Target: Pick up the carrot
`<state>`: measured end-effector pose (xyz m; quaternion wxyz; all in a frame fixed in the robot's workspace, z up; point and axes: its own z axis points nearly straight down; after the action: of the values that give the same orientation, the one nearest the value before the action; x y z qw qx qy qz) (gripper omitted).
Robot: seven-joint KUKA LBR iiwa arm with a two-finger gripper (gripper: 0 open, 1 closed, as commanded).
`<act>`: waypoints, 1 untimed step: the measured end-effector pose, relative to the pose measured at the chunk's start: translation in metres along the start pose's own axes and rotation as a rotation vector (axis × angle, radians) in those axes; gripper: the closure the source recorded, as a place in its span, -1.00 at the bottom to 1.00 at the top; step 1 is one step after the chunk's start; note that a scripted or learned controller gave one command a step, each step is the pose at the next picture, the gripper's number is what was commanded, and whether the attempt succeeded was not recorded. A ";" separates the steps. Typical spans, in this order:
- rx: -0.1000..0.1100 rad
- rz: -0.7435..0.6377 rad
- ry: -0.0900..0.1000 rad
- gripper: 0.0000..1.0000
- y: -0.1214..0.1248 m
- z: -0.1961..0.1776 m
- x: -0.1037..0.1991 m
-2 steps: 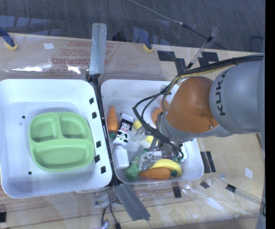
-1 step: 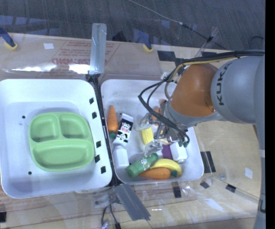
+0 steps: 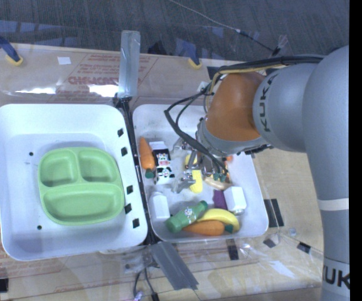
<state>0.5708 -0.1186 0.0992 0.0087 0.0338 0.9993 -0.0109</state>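
At the near edge of the right-hand shallow white bin [image 3: 256,221], toward six o'clock, a stubby orange plastic vegetable piece [image 3: 204,228] is seen lying flat, with a curved yellow plastic banana [image 3: 221,217] touching it just behind and a dark green bottle with a printed label [image 3: 187,216] lying tilted at its left. A small white cylinder [image 3: 160,205] is found just left of the bottle, and a white block [image 3: 235,199] and a purple piece [image 3: 219,198] lie behind the banana. Further back, near the centre of this bin, the metal pincer [image 3: 192,175] is seen low among the items, beside a small yellow piece [image 3: 196,182]; whether it is released or clenched cannot be told, and nothing can be made out between its parts. At its nine o'clock, against the bin's left wall, the slim orange carrot with a green tip [image 3: 147,156] is seen lying lengthwise, just beside a black-and-white patterned box [image 3: 162,163] and apart from the pincer. In the left-hand shallow white bin [image 3: 17,137], a pale green divided plastic tray [image 3: 80,185] is seen lying flat. At three o'clock, the grey arm with its orange band [image 3: 234,108] is seen reaching in over the worktop [image 3: 287,168].
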 end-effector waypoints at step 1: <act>-0.010 0.042 0.009 -1.00 0.022 0.003 -0.057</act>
<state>0.6289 -0.1007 0.0964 0.0046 0.0549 0.9985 -0.0053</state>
